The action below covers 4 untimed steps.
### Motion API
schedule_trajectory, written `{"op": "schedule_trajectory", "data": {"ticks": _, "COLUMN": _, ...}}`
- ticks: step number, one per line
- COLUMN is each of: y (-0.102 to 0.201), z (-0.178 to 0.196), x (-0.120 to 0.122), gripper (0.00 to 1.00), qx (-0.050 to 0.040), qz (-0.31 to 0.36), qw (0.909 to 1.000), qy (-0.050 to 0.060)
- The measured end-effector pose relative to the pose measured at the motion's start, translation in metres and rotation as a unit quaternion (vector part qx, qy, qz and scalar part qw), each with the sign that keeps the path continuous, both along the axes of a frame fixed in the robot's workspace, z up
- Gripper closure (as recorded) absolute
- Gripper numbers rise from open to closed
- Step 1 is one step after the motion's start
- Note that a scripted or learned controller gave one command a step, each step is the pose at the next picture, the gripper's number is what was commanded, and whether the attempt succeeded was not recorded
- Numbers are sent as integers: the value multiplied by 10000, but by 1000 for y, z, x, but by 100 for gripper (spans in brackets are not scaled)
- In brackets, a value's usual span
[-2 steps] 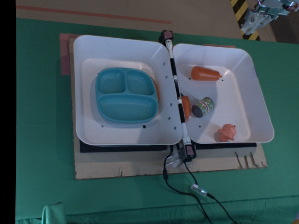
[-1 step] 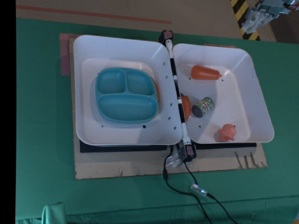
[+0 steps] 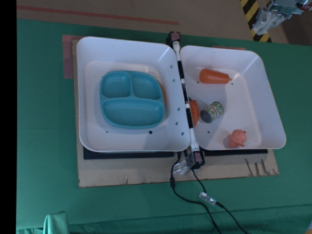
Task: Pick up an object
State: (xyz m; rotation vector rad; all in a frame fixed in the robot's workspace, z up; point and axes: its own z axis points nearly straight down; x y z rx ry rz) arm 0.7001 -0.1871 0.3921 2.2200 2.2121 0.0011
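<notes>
The right bin [image 3: 265,106] holds an orange carrot-shaped toy [image 3: 214,76] near its back, a small can [image 3: 211,111] lying on its side in the middle, a pink toy [image 3: 237,138] near the front, and an orange piece [image 3: 194,112] against the left wall. My gripper [image 3: 262,26] hangs high at the top right, above the floor beyond the bench's far edge. It is well apart from every object and nothing hangs from it.
In the left bin [image 3: 87,62] lies a teal divided plate [image 3: 131,100]. A divider bar [image 3: 183,91] joins the two bins. Cables [image 3: 204,196] trail over the green bench in front. Yellow-black floor tape [image 3: 248,1] runs near the gripper.
</notes>
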Motion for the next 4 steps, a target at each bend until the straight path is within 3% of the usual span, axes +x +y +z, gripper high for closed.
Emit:
{"op": "schedule_trajectory", "data": {"ticks": 2, "y": 23, "z": -14, "x": 0, "gripper": 100, "qx": 5, "qz": -1, "qw": 10000, "qy": 11}}
{"op": "schedule_trajectory", "data": {"ticks": 3, "y": -1, "z": -22, "x": 0, "gripper": 100, "qx": 3, "qz": -6, "qw": 10000, "qy": 10}}
{"op": "schedule_trajectory", "data": {"ticks": 4, "y": 0, "z": -9, "x": 0, "gripper": 100, "qx": 0, "qz": -2, "qw": 10000, "qy": -4}}
